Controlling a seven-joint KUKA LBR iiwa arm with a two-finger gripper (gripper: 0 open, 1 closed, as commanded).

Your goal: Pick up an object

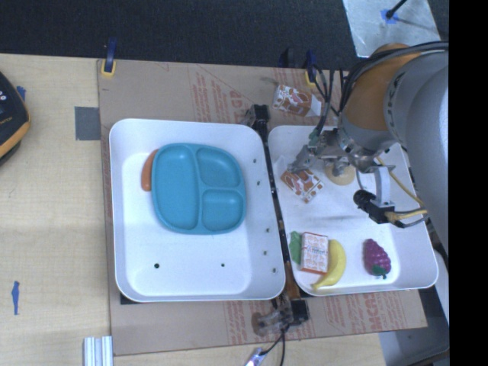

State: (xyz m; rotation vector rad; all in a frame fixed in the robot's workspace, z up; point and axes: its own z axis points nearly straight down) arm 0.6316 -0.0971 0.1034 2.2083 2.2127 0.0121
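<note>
My gripper hangs low over the back left part of the right bin. It is just above and behind a brown-and-white snack packet. A tan round object lies right beside it, partly covered by the wrist. Along the front of that bin lie a green item, a red-and-white carton, a yellow banana and a purple bunch of grapes. I see nothing held.
The left bin holds a blue divided plate with an orange item poking out from under its left edge. Another snack packet lies on the cardboard behind the right bin. The arm's grey body covers the right bin's back right corner.
</note>
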